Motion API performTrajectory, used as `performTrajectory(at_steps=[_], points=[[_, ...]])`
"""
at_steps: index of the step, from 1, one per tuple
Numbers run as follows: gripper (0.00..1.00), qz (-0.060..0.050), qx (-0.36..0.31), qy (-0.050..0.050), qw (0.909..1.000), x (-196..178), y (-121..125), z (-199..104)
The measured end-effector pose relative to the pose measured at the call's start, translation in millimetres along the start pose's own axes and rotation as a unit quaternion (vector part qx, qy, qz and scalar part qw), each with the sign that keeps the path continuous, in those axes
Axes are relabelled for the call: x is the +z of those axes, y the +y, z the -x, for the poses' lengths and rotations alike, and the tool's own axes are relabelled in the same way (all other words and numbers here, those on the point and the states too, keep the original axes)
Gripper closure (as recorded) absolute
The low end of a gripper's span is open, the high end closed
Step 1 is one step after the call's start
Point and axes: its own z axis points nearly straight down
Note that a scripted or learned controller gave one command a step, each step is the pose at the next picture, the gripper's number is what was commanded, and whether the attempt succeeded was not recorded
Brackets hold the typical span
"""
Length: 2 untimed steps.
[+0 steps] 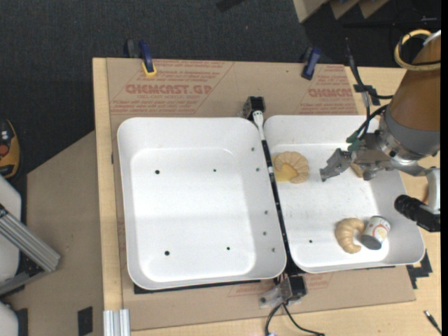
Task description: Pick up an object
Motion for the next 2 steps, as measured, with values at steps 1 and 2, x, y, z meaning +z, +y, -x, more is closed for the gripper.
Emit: performTrajectory(at_steps=[1,2], points=[[0.00,0.008,-0.003,-0.002,1.0000,147,145,14],[0.00,0.007,-0.005,0.001,1.0000,37,142,-81]])
